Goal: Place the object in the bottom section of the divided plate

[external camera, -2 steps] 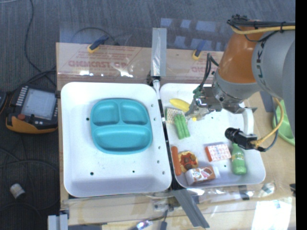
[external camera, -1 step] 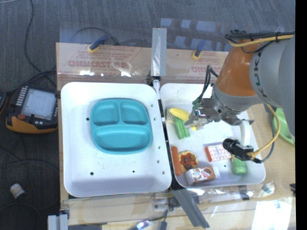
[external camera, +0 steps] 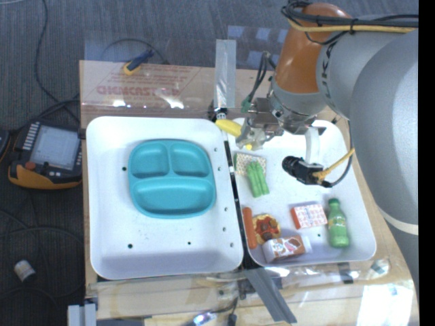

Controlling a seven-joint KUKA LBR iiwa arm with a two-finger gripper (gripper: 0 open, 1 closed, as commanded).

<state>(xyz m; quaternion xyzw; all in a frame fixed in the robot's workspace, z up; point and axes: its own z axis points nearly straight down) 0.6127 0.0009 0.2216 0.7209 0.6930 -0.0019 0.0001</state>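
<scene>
Over right bin's (external camera: 360,246) far-left corner: end effector (external camera: 253,136) low, finger state impossible to tell, yellow item (external camera: 228,126) just beside. Below, green beans (external camera: 257,178), bottle (external camera: 336,223), red box (external camera: 308,215). Left bin (external camera: 109,250): teal plate (external camera: 172,178), sections bare.

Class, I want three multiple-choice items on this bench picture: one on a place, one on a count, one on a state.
1. Where is the blue plate?
A. Left bin
B. Right bin
C. On the floor

2. How many sections has the plate?
A. Two
B. Three
C. Five

3. How is the green bottle?
A. Held in the claw
B. Standing on the plate
C. Lying in the right bin

Answers:
1 A, it sits mid-bin on the left.
2 B, two small sections above one wide one.
3 C, it lies near that bin's right wall, far from the claw.
</scene>
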